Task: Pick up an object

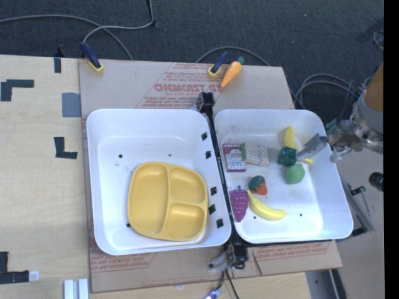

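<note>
While the gripper (310,147) is reaching into the right bin (324,226) beside the dark green toy (287,157), jaws' state unclear, crowding neighbours are risking a knocked, missed grasp.

In the right bin (324,220), the near right corner and the far left strip lie bare. Toys crowd the middle: two cards (244,156), strawberry (258,185), grapes (239,204), banana (267,209), green ball (294,174) and dark green piece (287,157). The pincer (310,147) reaches in over the right wall. A yellow tray (167,200) fills most of the left bin (106,136); its far strip is bare.
</note>
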`<act>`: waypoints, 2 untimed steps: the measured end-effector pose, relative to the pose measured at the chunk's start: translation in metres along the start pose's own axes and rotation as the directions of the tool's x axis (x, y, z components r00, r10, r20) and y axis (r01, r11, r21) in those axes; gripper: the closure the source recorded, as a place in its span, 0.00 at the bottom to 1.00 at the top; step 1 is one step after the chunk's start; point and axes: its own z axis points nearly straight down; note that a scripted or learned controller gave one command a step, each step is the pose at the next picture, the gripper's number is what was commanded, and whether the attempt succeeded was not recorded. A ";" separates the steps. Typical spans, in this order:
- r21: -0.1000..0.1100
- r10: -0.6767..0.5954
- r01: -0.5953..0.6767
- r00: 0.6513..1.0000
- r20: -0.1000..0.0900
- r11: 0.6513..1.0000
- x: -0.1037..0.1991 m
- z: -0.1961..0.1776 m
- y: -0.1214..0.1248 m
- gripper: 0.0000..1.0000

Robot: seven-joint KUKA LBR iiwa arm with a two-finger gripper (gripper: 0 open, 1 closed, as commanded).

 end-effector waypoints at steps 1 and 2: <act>0.002 0.000 0.000 1.000 0.000 1.000 -0.019 0.117 0.055 0.00; -0.003 0.000 0.000 1.000 0.004 1.000 -0.003 0.151 0.063 0.00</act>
